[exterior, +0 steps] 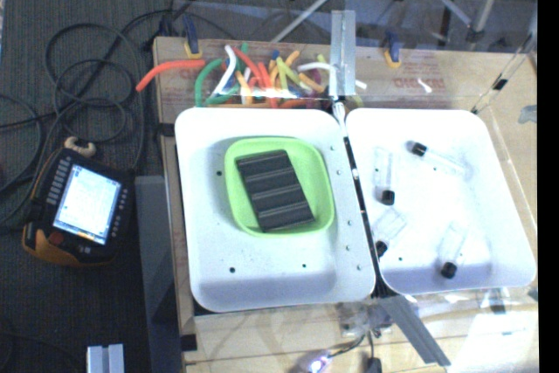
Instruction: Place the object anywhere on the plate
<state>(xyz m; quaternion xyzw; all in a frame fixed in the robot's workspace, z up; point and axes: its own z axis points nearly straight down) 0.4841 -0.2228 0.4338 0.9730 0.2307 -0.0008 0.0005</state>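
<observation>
A light green plate [318, 163] lies in the middle of the left white bin [262, 271]. A dark grey, ribbed, rectangular object [275, 189] rests flat on the plate, slightly turned, and covers most of its centre. All of the object's edges sit inside the plate's rim.
The right white bin [476, 144] holds several clear tubes with black caps, such as a tube at the back [435, 157] and another near the front [452, 256]. Coloured cords [253, 79] and an upright metal post [343, 57] stand behind the bins. A handheld pendant [83, 205] lies on the floor at left.
</observation>
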